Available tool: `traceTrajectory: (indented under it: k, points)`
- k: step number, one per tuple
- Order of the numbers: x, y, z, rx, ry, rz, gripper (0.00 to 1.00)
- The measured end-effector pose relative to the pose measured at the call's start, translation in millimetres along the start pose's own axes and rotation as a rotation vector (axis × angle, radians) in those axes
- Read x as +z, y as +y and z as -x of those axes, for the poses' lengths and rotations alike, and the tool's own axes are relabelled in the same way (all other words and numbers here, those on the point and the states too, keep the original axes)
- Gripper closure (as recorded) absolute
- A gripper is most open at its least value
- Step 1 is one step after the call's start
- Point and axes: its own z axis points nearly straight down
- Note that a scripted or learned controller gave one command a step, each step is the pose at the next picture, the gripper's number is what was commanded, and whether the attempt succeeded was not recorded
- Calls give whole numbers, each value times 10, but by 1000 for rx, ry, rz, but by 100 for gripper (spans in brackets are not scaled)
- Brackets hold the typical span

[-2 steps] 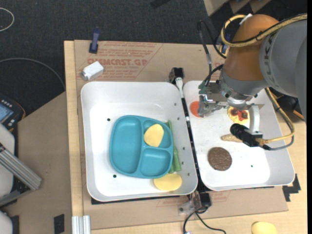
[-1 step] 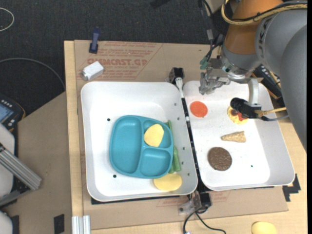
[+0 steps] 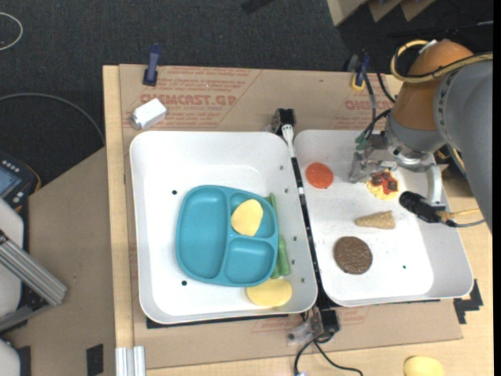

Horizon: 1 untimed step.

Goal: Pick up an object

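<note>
- We saw the gripper [image 3: 369,171] low over the far part of the right bin [image 3: 415,284], beside a small red-and-yellow object [image 3: 383,183]; whether it was clenched or released we could not tell.
- In the same bin lay an orange disc [image 3: 319,175], a tan wedge [image 3: 377,221] and a brown round cookie [image 3: 353,254].
- The left bin [image 3: 156,210] held a blue divided tray [image 3: 211,241] with a yellow piece [image 3: 248,217] in one compartment.
</note>
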Motion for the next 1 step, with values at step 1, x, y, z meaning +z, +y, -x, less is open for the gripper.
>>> traceTrajectory:
  k: [1]
  points:
    - [-73, 207, 728, -4, -4, 13, 100]
